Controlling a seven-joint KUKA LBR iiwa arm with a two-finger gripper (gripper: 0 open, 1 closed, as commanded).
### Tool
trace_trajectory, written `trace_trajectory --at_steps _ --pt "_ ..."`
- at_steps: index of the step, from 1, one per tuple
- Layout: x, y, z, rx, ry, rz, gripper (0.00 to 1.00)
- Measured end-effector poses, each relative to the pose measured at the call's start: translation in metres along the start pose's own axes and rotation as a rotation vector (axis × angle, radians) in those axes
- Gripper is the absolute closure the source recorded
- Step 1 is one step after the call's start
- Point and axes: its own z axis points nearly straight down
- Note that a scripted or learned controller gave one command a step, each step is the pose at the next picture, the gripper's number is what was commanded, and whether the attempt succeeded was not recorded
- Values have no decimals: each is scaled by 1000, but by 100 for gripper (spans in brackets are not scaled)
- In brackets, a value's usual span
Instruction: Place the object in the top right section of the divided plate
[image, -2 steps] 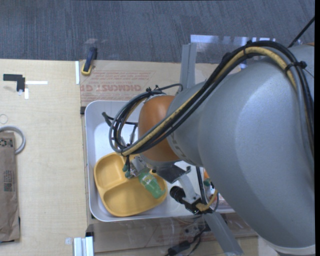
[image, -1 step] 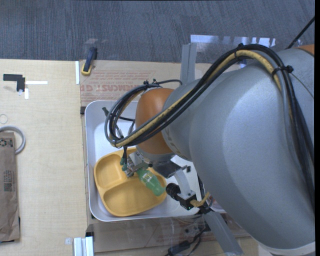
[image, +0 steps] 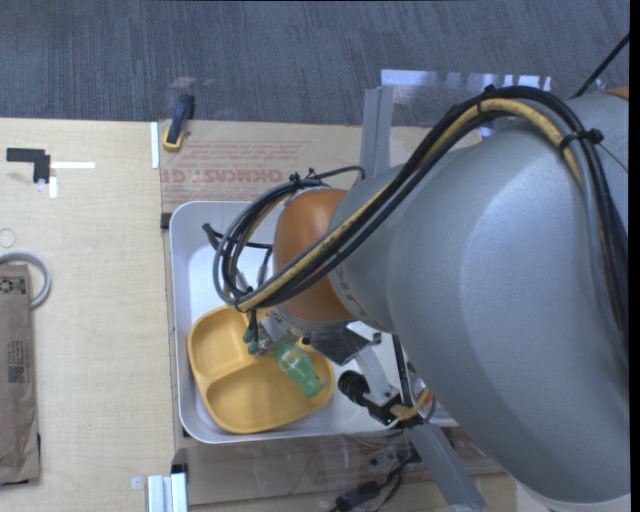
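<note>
Translucent green plastic object (image: 302, 370) lies at the right edge of the yellow divided plate (image: 225, 385) in the white bin (image: 190, 300), just under the end effector (image: 262, 338); its grip cannot be made out. Lowering slowly would keep placement accurate.

A divided plate (image: 225, 385) lies in a bin (image: 185, 300), an object (image: 303, 370) on the plate's right side.
</note>
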Motion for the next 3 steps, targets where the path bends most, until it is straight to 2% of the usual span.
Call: trace_trajectory --at_steps 1,2,3 --pt "-3 3 1 0 1 -111 100" --pt "-17 34 5 53 29 -130 100" --pt "-27 45 6 37 28 -600 100"
